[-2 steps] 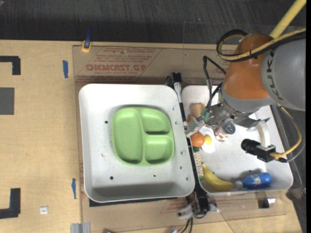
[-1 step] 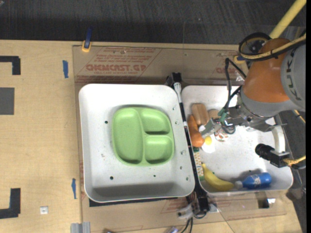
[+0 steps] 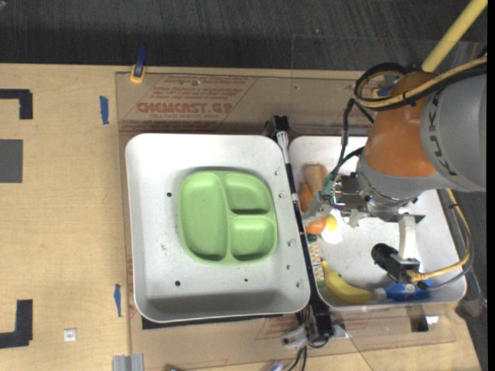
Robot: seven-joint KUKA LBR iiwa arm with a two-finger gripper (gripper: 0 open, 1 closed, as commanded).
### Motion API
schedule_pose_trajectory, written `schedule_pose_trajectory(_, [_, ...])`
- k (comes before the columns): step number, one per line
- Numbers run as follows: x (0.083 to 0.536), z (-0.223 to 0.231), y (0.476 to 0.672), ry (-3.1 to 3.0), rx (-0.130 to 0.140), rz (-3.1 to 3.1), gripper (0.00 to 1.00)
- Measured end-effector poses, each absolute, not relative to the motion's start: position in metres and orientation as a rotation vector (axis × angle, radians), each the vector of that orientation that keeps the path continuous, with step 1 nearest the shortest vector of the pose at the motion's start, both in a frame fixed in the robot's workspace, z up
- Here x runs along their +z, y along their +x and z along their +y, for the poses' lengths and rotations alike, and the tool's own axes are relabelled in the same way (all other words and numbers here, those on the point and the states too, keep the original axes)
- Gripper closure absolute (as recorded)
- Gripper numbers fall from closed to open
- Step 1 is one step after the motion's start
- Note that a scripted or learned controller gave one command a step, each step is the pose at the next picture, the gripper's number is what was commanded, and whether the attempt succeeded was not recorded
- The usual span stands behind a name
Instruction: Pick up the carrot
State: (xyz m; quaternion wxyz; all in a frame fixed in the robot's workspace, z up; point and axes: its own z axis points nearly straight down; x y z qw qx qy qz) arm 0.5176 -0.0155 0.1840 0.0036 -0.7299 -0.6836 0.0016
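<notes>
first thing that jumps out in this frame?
The grey arm with its orange band looms over the right bin, its gripper low at that bin's left side near the orange carrot. In the left bin sits a bright green divided plate. A yellow banana lies along the right bin's near edge.

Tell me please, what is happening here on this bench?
A grey and orange robot arm reaches from the right into the right bin. Its claw hangs low at the left side of that bin, just above the carrot. A banana lies at the front edge of the same bin. The left bin holds a green divided plate. The carrot is not yet lifted.
</notes>
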Motion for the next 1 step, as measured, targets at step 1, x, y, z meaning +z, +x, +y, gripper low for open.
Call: schedule_pose_trajectory(1, [0.1840,-0.0160,0.5176,-2.288,0.006,-2.143,0.00])
